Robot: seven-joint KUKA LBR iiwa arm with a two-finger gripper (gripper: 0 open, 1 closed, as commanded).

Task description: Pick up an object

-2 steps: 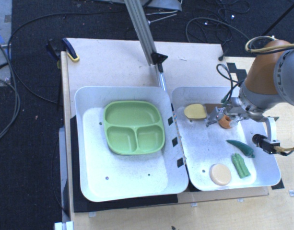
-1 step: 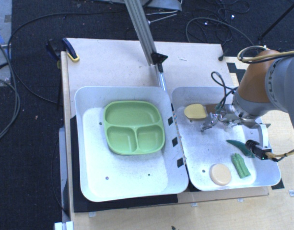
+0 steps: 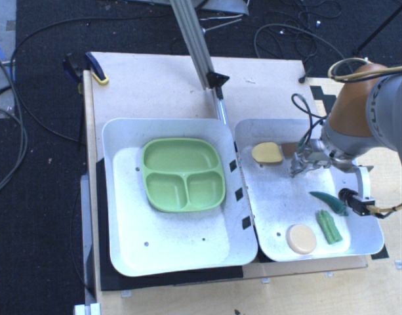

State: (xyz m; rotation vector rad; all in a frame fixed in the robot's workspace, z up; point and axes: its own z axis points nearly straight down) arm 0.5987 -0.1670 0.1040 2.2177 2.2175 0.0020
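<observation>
Bins sit side by side on the bench (image 3: 155,67): the left bin (image 3: 122,241) carries a green divided plate (image 3: 184,174), and the right bin (image 3: 266,195) holds the loose things to choose from. A yellow bread-shaped piece (image 3: 267,153) lies near its far edge, with a small brown piece (image 3: 289,149) just beside it; a round cream disc (image 3: 301,238) and a green ridged stick (image 3: 329,227) lie near its front, and a teal leaf-shaped piece (image 3: 329,202) rests just above the stick. The tool (image 3: 304,163) hangs low over the bin's far right part, close to the brown piece and near the yellow one; whether it is open or closed I cannot tell from this slant, and nothing is visibly held. The yellow piece seems the likeliest target. It looks like light toy food, probably smooth plastic or foam, so it should lift easily but may slip or skid on the white floor. Taking it across its shorter width, squarely from above, looks safest.
</observation>
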